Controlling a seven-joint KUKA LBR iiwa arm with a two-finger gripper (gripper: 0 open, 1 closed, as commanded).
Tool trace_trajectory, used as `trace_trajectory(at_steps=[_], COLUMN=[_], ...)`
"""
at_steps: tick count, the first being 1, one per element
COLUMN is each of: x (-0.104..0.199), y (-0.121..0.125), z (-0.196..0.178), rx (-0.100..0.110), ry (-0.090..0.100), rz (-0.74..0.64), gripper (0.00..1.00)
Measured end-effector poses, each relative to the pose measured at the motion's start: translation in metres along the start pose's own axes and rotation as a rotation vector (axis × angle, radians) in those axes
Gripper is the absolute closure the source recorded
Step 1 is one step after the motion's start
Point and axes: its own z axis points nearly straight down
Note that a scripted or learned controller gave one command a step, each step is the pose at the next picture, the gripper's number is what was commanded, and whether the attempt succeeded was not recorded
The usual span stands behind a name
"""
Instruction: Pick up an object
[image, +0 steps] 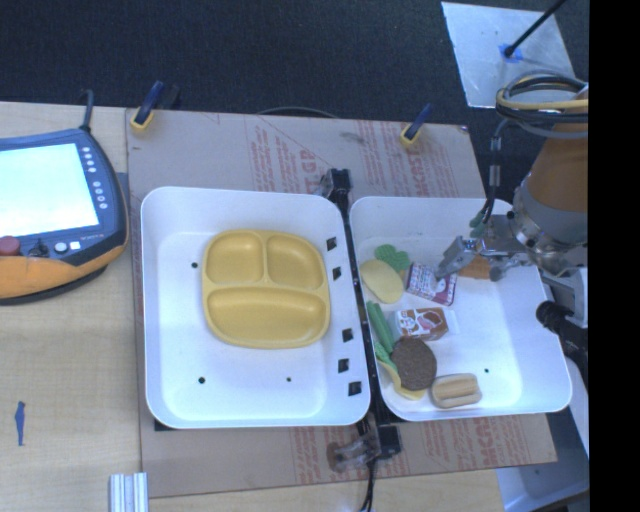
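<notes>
White plastic bins sit side by side: the big left white bin (170, 400) holds a smooth yellow tray with three sections (266, 288), and the right white bin (510, 350) holds small toy foods. My gripper (462, 256) hangs low over the right bin's top part. I cannot tell how it is set. The flat pink packet (436, 285) lies just below and a little left of it, almost touching. Nearby lie a round brown patty (413, 362), a pale yellow lump (381, 280) and a tan bread roll (456, 390).
</notes>
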Motion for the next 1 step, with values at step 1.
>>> trace_trajectory(at_steps=[1], x=[-0.0134], y=[-0.0225], z=[0.1203], rx=[0.005], ry=[0.000], rz=[0.002], gripper=[0.00])
